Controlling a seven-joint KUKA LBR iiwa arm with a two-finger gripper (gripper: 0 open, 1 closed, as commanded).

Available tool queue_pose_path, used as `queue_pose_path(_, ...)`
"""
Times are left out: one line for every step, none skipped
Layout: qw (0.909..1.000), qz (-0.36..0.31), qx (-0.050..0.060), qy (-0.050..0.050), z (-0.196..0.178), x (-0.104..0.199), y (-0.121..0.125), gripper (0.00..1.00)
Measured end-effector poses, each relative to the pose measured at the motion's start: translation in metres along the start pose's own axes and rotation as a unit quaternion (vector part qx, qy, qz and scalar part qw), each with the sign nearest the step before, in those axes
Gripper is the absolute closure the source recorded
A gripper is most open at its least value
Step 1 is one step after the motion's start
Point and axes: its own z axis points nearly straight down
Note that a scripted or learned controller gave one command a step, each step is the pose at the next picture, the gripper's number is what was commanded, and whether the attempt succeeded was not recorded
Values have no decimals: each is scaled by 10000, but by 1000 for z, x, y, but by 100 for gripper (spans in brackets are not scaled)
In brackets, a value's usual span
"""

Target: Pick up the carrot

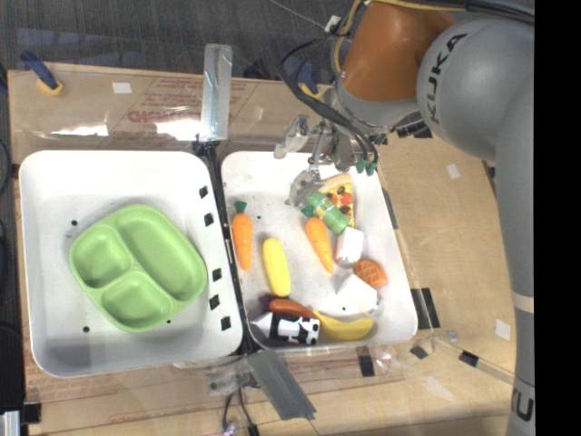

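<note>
Carrots lay in the right bin (390,243): one carrot (241,240) by its left wall, a second carrot (319,242) mid-bin, just below the pizza slice (338,198). I saw the jaws (309,184) hanging over the bin's upper part beside that slice; I could not tell how they stood. A green plate (136,266) sat in the left bin (45,198).

Tool (313,173) at right bin's (392,234) upper middle, above pizza (340,193); two carrots (241,240) (319,242) mid-frame; green tray (136,266) lower left.
</note>
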Motion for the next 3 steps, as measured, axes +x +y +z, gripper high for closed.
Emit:
queue_pose_path(9989,-476,-6,24,131,31,-73,0)
queue_pose_path(9987,-515,-1,-17,117,28,-70,100)
queue_pose_path(9975,-706,5,-44,29,4,-46,100)
